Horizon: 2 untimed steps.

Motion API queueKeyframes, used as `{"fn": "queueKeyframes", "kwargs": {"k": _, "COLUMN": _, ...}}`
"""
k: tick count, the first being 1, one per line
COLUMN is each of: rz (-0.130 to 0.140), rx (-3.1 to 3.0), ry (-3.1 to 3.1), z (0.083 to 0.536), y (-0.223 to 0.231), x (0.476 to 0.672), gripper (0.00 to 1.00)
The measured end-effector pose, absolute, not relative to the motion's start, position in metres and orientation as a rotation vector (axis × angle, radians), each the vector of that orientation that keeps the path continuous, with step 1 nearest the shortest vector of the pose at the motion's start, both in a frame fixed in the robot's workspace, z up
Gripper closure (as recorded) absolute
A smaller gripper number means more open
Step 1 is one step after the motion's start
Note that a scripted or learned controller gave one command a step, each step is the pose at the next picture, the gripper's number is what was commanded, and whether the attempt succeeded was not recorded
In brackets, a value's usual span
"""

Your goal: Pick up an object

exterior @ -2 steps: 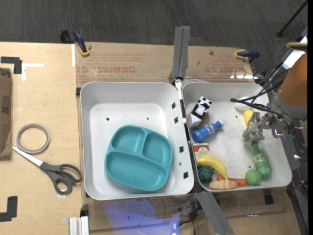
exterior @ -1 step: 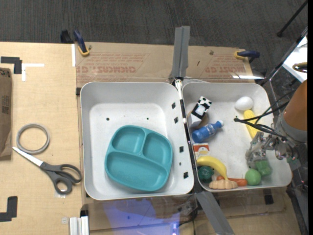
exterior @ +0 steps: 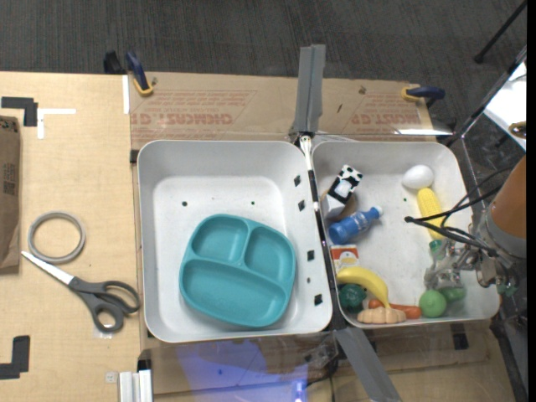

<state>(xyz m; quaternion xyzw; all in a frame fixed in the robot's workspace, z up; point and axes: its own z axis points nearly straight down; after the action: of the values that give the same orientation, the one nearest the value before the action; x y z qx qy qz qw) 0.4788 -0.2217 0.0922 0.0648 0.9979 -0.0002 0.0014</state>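
Low in the right bin [exterior: 394, 151], near its front right corner, the claw [exterior: 445, 268] is seen, reaching in from the right edge of the view; whether it is spread or pressed together cannot be told, since the metal parts blur together. Just below it a green ball [exterior: 433, 303] lies against the front wall, and nothing can be made out as held. Other objects are scattered through the same bin: a yellow corn cob [exterior: 430, 210] and a white egg [exterior: 417, 177] toward the back right, a black and white toy [exterior: 344, 184] near the divider, a blue bottle [exterior: 353, 223] lying tilted below it, a banana [exterior: 367, 281] near the front, and a carrot [exterior: 402, 311] along the front wall beside the ball. A teal divided plate [exterior: 239, 270] is held in the left bin [exterior: 167, 174]. On the bench [exterior: 67, 182] to the left, a roll of tape [exterior: 56, 236] and a pair of scissors [exterior: 84, 290] are laid near each other.
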Motion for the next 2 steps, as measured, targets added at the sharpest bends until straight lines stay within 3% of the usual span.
{"fn": "queueKeyframes", "kwargs": {"k": 2, "rz": -0.001, "rx": 0.022, "ry": 3.137, "z": 0.0925, "y": -0.2208, "x": 0.4795, "gripper": 0.00}}
